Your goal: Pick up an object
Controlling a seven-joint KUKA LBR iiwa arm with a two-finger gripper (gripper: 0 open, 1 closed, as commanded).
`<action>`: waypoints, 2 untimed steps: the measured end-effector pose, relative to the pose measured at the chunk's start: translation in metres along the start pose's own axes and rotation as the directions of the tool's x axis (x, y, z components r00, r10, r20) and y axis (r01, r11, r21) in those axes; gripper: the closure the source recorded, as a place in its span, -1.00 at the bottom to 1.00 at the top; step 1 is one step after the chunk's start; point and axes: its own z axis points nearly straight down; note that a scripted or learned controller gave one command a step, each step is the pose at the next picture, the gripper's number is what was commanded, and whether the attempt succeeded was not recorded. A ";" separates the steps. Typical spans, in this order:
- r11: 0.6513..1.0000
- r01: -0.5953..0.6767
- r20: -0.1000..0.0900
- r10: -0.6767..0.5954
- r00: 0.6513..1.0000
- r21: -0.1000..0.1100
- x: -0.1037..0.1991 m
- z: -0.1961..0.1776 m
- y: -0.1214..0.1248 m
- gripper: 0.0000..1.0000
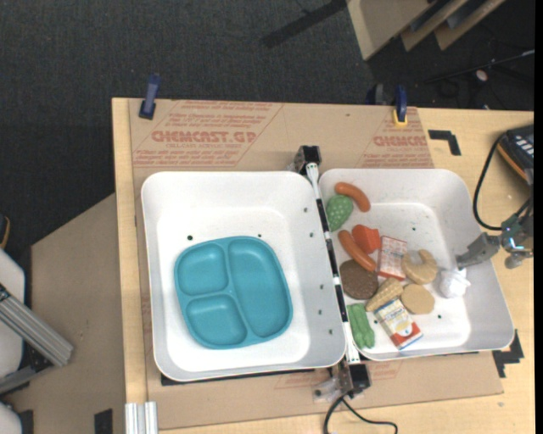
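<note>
Nearest the camera in the right bin (pixel 488 326) lie a green pickle (pixel 361 325), a small red-and-white carton (pixel 399 322) and two round biscuits (pixel 418 283), all toy food well apart from the teal divided plate (pixel 233 291) in the left bin (pixel 161 254). Farther back are a brown patty (pixel 358 279), sausages (pixel 356 246) and a green strawberry-like piece (pixel 339 210). The gripper (pixel 477 250) sits at the bin's right wall; its grip cannot be told.

I see dark grey carpet (pixel 76 51) around the bench, whose top is a brown sheet (pixel 280 136) printed with red lettering. A blue clamp (pixel 151 91) and a yellow clamp (pixel 400 108) grip its far edge. Light wooden boards (pixel 407 21) lie beyond, top right.
</note>
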 end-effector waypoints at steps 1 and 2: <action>1.000 0.006 -0.008 -0.006 1.000 0.012 0.065 0.107 -0.006 -1.00; 1.000 0.004 0.002 -0.004 1.000 -0.004 0.068 0.152 0.047 -1.00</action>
